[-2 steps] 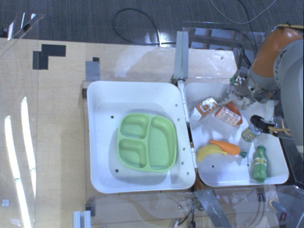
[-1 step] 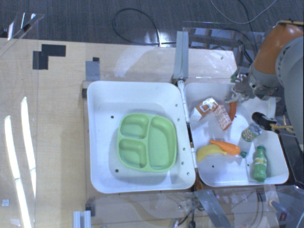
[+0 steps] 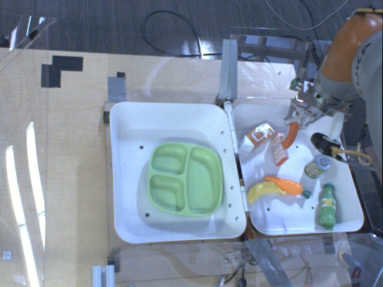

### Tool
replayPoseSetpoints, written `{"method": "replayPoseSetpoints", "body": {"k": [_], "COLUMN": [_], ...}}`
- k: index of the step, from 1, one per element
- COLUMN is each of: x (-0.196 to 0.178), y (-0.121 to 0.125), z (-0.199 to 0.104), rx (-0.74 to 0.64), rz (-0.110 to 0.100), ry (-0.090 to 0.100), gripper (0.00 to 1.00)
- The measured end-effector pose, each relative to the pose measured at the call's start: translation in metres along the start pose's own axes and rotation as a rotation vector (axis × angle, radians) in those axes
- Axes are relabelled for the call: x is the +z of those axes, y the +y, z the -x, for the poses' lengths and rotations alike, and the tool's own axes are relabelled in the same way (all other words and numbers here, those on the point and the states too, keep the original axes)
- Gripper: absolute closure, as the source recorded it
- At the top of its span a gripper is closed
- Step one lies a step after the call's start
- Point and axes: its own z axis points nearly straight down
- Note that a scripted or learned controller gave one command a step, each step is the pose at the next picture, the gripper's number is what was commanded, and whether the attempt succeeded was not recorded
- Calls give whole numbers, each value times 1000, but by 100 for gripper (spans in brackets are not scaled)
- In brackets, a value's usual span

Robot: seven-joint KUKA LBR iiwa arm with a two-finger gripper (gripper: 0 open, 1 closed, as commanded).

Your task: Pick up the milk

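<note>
White milk carton [image 3: 261, 135] lying in right bin [image 3: 353, 220], claw [image 3: 301, 117] nearby, grip unclear.

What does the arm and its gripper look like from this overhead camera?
The arm is a rounded grey body with a broad orange band above the wrist. Below it sits a compact metallic wrist block with small dark fittings, ending in the gripper, whose slim pale fingers look silvery. No markings are legible.

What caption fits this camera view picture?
Gripper hovers by the milk carton in the right bin.
</note>
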Motion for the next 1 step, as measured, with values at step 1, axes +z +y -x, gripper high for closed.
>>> {"method": "replayPoseSetpoints", "body": {"k": [1], "x": [-13], "y": [2], "z": [-2], "rx": [-8], "rz": [8], "ry": [0], "gripper": [100]}}
